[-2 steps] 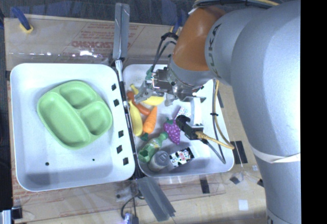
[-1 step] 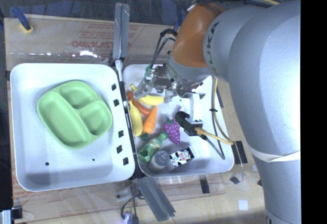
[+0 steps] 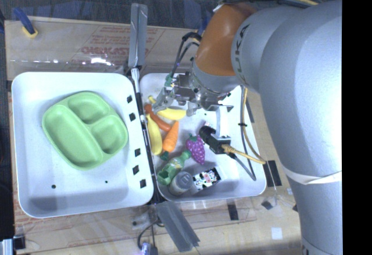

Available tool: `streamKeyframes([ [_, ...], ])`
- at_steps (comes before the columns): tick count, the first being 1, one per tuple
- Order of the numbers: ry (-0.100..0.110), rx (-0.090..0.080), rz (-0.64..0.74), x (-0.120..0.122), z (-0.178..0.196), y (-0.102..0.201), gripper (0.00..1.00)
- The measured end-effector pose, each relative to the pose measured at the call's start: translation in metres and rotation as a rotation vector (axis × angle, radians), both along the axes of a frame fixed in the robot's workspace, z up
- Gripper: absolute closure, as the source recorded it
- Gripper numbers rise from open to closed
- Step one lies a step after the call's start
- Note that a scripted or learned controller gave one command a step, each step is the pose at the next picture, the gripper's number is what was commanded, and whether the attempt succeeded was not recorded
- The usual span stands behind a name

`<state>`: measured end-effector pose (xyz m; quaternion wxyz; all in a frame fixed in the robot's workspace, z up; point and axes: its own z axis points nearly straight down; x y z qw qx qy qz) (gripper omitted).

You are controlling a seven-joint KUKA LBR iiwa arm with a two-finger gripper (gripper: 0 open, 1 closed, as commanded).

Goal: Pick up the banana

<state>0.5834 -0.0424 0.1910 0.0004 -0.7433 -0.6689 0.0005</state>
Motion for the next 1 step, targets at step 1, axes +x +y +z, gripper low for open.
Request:
streamKeyframes([
  [1,0.004,-0.001,0.169,0.0017,-0.1011,-0.0547,0.00],
])
